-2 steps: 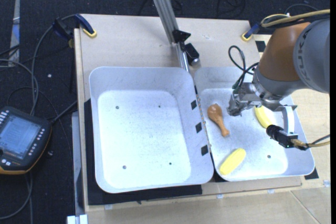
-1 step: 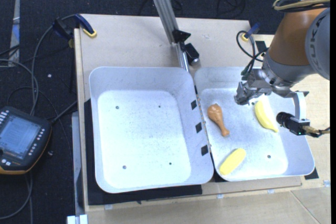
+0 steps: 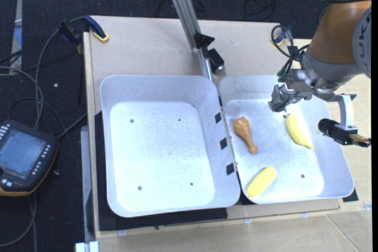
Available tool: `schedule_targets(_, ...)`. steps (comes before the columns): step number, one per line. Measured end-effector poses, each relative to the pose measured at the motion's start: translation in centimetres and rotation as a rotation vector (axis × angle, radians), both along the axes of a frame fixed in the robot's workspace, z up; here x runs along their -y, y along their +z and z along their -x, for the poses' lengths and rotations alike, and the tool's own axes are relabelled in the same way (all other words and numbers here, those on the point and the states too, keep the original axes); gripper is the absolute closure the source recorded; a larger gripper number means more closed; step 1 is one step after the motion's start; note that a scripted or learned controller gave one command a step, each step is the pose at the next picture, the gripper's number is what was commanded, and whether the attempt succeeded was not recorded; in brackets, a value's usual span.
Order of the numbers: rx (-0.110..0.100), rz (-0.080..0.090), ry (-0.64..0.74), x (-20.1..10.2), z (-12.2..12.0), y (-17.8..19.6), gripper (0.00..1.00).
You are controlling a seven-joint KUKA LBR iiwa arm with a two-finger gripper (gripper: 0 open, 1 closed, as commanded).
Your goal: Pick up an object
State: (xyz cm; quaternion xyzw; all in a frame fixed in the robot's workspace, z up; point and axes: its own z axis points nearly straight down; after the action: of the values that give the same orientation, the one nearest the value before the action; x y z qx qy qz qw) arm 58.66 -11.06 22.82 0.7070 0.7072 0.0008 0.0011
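Observation:
The right bin (image 3: 331, 183) holds three objects. A brown toy chicken drumstick (image 3: 245, 133) lies near its left side. A yellow banana (image 3: 299, 130) rests toward the right. Near the front lies a yellow oblong piece (image 3: 261, 181). My gripper (image 3: 279, 102) hangs over the bin's back part, just up and left of the banana's top end and right of the drumstick. Nothing shows between its fingers.
The left bin (image 3: 118, 91) sits beside the right one, with black clips along the shared rim (image 3: 225, 141). A slanted metal camera post (image 3: 184, 3) rises behind the bins. A teach pendant (image 3: 20, 153) lies off the bench at the left.

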Motion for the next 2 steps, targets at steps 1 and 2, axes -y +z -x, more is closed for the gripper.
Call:
schedule_targets(1, -0.003, -0.001, 0.004, -5.6, 1.7, -0.6, 1.00)
schedule_targets(2, -0.004, -0.001, 0.004, -10.9, 3.3, -1.3, 1.00)
